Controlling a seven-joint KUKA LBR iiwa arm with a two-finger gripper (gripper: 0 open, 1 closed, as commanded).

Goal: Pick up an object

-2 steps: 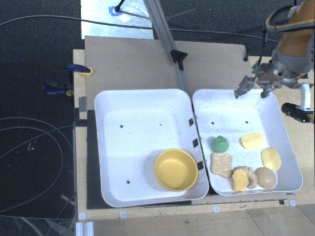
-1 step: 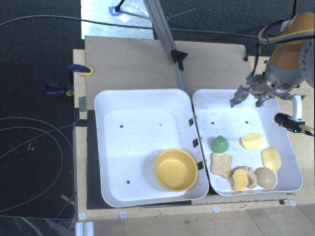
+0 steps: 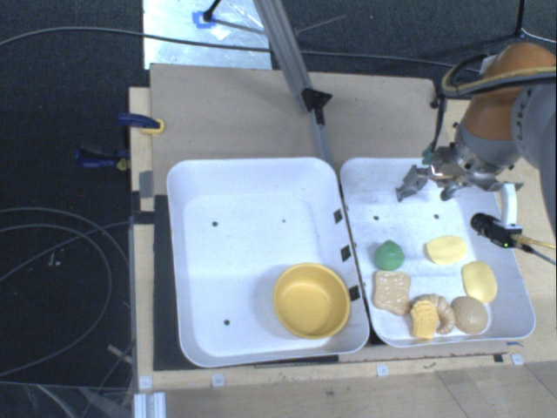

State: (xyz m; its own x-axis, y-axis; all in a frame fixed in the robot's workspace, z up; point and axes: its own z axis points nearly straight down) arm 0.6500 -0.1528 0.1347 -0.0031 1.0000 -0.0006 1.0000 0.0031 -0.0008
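While the gripper [image 3: 428, 187] is hovering with fingers spread, empty, the pale yellow piece [image 3: 446, 250] is lying crosswise in the right bin [image 3: 365, 177] on the brown surface [image 3: 235, 111].

Even, fairly bright overhead light, slightly cool in tone. White bins: left bin [image 3: 209, 233] and right bin [image 3: 370, 185] run close to overexposed, with faint grey gradients along their walls. Strong glare patch on the floor [image 3: 200, 16] at top, washed out to white-blue. Shadows soft and short; a faint one under the yellow bowl [image 3: 312, 300]. Dark carpet [image 3: 61, 77] renders grainy with little detail. Overall sharpness modest; small food items soft-edged. Orange band [image 3: 513, 68] on the arm looks mildly blurred. Low resolution, mild compression noise.
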